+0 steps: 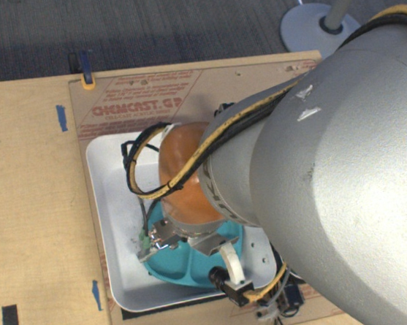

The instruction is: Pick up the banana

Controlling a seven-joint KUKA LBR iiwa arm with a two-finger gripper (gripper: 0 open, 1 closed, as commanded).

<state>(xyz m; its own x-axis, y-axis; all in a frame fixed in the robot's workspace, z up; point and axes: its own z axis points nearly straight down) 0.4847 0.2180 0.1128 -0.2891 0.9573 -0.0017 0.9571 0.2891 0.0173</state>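
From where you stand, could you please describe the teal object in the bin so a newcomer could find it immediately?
Start at the white bin on the brown bench, under the big grey arm. Follow the arm to its orange band; just below it, near the bin's front edge, lies the teal object. It is the one bright blue-green, flat, curved-edged shape against the white, partly hidden by the arm.
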